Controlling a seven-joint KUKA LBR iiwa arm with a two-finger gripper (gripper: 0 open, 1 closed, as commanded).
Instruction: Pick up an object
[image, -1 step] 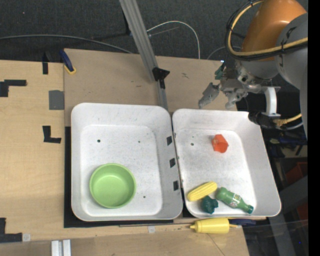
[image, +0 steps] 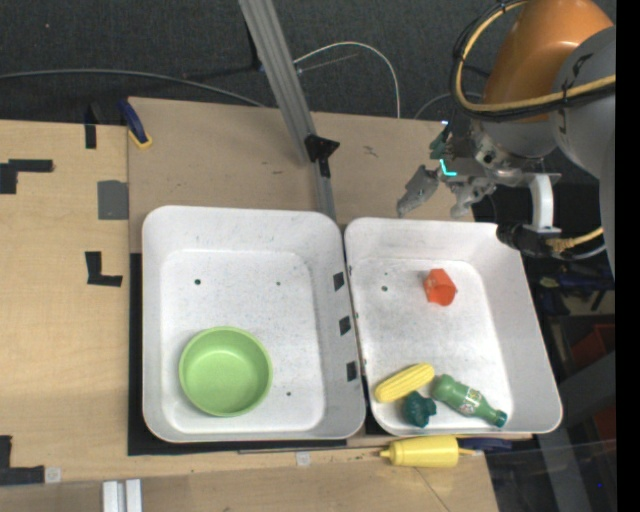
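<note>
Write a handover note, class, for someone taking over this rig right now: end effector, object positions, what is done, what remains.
End effector: open, holding nothing, above the far rim of the right bin.
Right bin: orange block near the far side; corn cob, green bottle and dark green toy at the near edge.
Left bin: green bowl.
Done: nothing picked.
Left: descend, grasp one object, lift.

Wooden bench — two white bins (side by side), yellow bottle.

Both bins look like matt white plastic, faintly speckled. The green bowl is smooth plastic with a soft sheen. The bench is pale, matt wood. The arm's orange band shines glossy.
</note>
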